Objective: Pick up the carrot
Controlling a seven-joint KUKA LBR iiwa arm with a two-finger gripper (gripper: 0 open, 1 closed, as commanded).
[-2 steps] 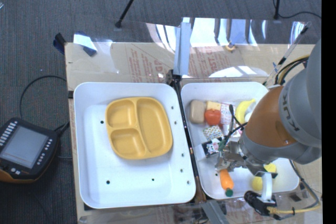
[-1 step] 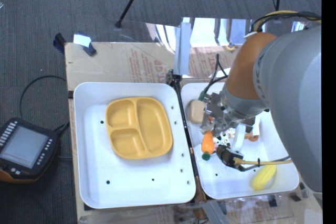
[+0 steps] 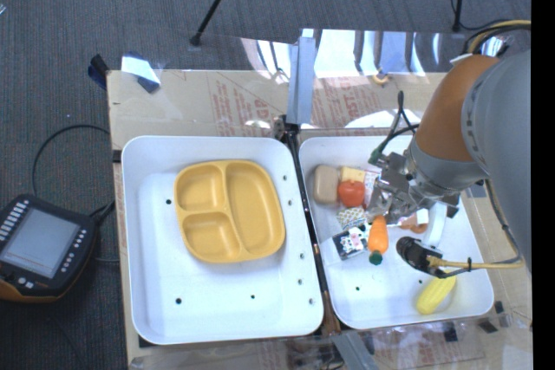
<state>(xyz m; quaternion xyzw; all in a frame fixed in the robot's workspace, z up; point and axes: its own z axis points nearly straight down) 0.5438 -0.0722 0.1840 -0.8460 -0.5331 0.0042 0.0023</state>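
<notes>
Orange carrot (image 3: pixel 378 236) (green-tipped), upright

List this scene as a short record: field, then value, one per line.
left bin: holds a yellow divided plate
right bin: carrot, tomato, beige block, yellow corn, small patterned box
carrot: orange, near upright, green end down, beside the patterned box
end effector: just above the carrot's top
tomato: left of the end effector
corn: bin's near right corner

arm (image 3: pixel 499 126) cut off at right, claw (image 3: pixel 388 208) fingers obscured
</notes>
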